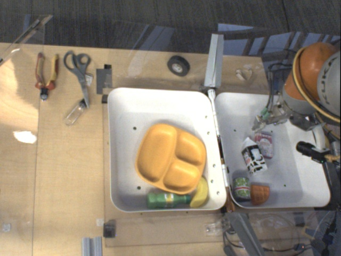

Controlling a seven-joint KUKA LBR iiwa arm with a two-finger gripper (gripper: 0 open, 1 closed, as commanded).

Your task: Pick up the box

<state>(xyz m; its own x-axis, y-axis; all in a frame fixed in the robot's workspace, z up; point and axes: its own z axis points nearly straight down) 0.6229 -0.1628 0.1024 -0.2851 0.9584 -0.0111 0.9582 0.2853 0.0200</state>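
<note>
box (254,156) lies tilted on the floor of the right bin (303,199), a little left of centre, black-and-white, touching or overlapping a pale wrapper (265,143) at its 1 o'clock. At its 6 o'clock: a green can (241,188) and a brown lump (259,193), both against the near wall and apart from the box, so access from above looks open. gripper (272,114) hangs at the box's 12 o'clock, near the bin's far side, not over the box yet; can't tell how wide it's spread, and nothing is visibly held. Left bin (122,143) at 9 o'clock holds a yellow divided tray (171,157), green bottle (169,199), banana (201,193): irrelevant. Scissors (81,73), pliers (45,73) and a tape roll (178,65) sit on the bench.
</note>
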